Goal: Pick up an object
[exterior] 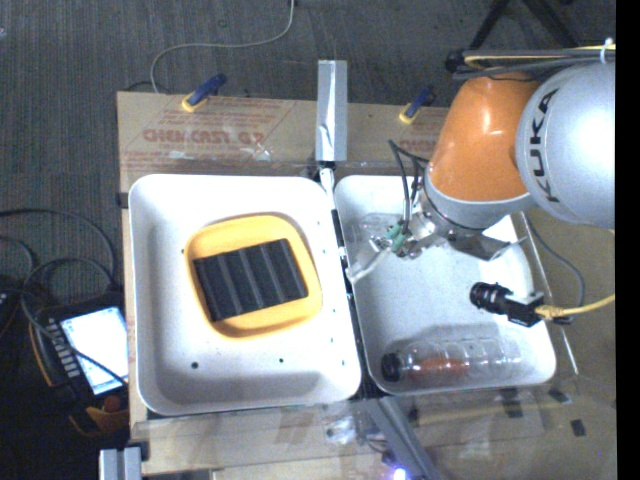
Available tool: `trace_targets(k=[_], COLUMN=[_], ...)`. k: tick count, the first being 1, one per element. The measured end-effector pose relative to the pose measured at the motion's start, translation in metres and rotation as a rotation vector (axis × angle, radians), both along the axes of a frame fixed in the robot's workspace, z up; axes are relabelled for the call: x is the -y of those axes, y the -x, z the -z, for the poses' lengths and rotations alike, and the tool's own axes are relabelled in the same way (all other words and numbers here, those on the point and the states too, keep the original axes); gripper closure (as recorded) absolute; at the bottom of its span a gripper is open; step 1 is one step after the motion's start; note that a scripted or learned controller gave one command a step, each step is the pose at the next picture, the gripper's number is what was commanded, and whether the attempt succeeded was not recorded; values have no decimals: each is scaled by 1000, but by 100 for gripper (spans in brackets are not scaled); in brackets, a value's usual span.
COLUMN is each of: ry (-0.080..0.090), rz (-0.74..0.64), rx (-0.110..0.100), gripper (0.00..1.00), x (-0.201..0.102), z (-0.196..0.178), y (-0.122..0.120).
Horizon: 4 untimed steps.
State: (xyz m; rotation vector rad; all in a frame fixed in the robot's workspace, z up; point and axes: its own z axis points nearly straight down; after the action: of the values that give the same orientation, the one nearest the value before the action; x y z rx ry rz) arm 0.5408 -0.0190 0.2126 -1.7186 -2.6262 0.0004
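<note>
I hang over the far end of the right bin [535, 363], my orange band and grey wrist covering my gripper [405, 236]; whether it is wide or narrow, I cannot tell. A clear plastic bottle [452, 358] lies on its side along the bin's near wall, apart from me. In the left bin [150, 268] rests a yellow tray with a black ribbed insert [255, 274]. Both bins sit on a cardboard sheet [215, 133] held by blue clamps [203, 91], over grey carpet [80, 28] with trailing cables.
</note>
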Motion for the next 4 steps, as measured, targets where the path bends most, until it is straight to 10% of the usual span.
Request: trace_targets(k=[1, 3, 4], ry=[1, 5, 6], rz=[35, 477, 443], rx=[0, 1, 2], gripper=[0, 0, 0], x=[47, 115, 200], z=[30, 19, -6], y=[58, -68, -22])
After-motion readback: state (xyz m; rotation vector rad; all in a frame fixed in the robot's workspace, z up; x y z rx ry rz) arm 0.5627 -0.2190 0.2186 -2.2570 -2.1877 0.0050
